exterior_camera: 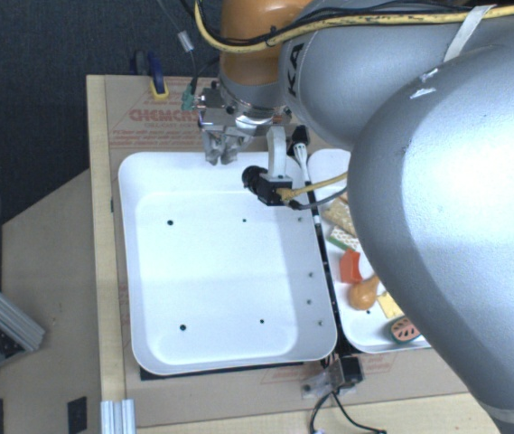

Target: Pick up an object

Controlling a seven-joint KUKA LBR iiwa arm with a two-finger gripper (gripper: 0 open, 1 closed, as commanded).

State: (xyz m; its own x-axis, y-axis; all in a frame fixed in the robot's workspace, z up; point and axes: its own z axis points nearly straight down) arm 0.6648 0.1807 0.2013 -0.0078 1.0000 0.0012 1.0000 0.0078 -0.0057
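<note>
Gripper [223, 152] sits at the far rim of the left bin [148, 242], just over its back wall, pointing down. Fingers are short and grey, seen from above and partly masked by the wrist hardware; can't tell if they're spread or pressed together. Nothing visible between them.

Just right of the gripper, still at the left bin's far-right corner: a black fitting [261, 183] with a white bracket and a yellow cable [315, 186] running off toward the right.

Above the gripper: the orange band [257, 25] of the arm, then the big grey arm body [437, 179], which covers most of the scene to the right of the left bin.

Left bin floor is white with a few small dark dots.

Right bin [365, 337] touches the left bin along their shared edge; most of it is under the arm. The objects lie in it, in the strip beside the left bin's right wall: a red piece [350, 265], an orange rounded piece [363, 294] just nearer the camera, a watermelon-slice-like piece [403, 329] nearer still, and pale pieces [340, 220] toward the far end. All are well apart from the gripper.

Both bins rest on a tan board [112, 333] with red print behind the left bin's far rim.
</note>
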